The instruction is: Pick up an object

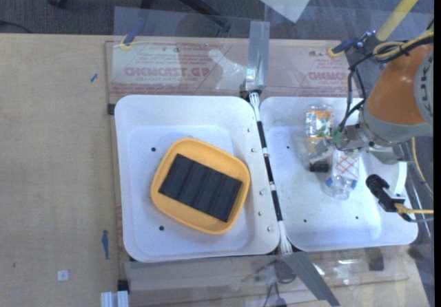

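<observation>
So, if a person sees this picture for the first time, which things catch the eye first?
First, the yellow tray with its dark ribbed insert, lying alone in the left bin. Next, the arm's orange band, over the right bin at the right edge. Below it, a clear plastic bottle and a crumpled wrapper lie in that bin.

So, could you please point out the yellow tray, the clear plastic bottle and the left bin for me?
yellow tray (162,176): camera view, on its bare left rim.
clear plastic bottle (342,175): camera view, on its labelled body.
left bin (138,126): camera view, on its bare upper left floor.
</observation>
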`<state>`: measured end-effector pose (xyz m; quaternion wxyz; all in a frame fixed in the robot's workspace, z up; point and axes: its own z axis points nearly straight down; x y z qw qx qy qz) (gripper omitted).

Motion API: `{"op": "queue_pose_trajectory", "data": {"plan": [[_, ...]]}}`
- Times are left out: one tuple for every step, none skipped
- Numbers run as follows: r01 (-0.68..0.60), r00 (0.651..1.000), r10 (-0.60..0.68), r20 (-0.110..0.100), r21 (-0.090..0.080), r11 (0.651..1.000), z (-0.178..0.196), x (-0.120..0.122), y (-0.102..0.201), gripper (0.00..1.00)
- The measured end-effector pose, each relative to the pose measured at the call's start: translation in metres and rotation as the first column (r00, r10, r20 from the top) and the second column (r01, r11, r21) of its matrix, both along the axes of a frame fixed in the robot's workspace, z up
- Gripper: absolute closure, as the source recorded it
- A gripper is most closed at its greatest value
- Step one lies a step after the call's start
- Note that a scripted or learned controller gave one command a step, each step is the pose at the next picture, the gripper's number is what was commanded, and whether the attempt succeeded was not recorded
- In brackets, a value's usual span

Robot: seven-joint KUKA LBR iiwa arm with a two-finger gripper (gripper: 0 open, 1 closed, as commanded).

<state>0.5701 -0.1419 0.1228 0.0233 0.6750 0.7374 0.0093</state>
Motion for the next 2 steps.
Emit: {"op": "queue_pose_trajectory", "data": {"plan": [[-0.042, 0.999, 0.042, 0.008, -0.004, 0.999, -0.0002, 0.002, -0.0001, 0.0], [-0.108, 0.994, 0.108, 0.015, -0.01, 0.994, -0.0015, -0.0028, -0.003, 0.0]]}}
